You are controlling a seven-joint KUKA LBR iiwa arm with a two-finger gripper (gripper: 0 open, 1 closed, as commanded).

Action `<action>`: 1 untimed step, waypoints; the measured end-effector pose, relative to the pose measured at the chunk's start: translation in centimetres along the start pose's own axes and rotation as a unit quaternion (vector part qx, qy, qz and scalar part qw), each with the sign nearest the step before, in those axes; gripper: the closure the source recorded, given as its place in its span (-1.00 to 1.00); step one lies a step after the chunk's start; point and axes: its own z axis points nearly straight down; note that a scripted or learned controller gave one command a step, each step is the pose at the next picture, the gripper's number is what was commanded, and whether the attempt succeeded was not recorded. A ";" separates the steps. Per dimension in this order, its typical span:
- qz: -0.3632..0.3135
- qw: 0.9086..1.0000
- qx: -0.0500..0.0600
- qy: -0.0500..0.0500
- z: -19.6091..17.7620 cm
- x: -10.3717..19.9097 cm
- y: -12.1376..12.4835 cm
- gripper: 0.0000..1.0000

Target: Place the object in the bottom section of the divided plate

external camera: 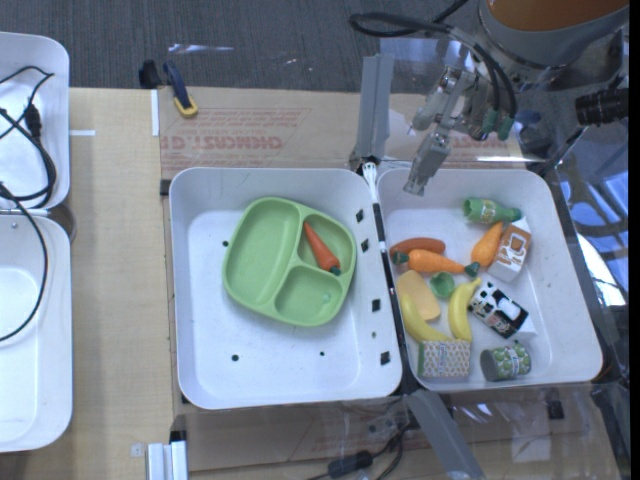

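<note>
Pale wood bench [110, 268] carries two shallow white bins side by side, with printed cardboard lying behind them. Inside the left bin [200, 368] sits a green plate [260, 258] divided into three sections: a large one toward the left and two smaller ones on the right, one above the other. A toy carrot [321, 247] lies in the upper right section, its long axis running diagonally, the narrow orange end up and to the left, the green end down and to the right near the plate's rim. The lower right section below it shows bare green.

Over in the right bin [560, 268] lies a jumble of toy food: a green bottle [490, 210], a sausage [417, 246], a second carrot [436, 262], a small carton [511, 250], a banana [460, 308], a yellow wedge, a black-and-white box [497, 309], a woven block [445, 358] and a grey can [506, 361].

At the upper right, the gripper [425, 163] hangs above the far left corner of the right bin, well apart from the plate. Its fingers seem to be drawn together with nothing between them, though the slant of the view makes this hard to judge.
</note>
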 end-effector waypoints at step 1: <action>-0.135 0.991 0.000 0.000 -1.8 -5.5 -1.8 -1.00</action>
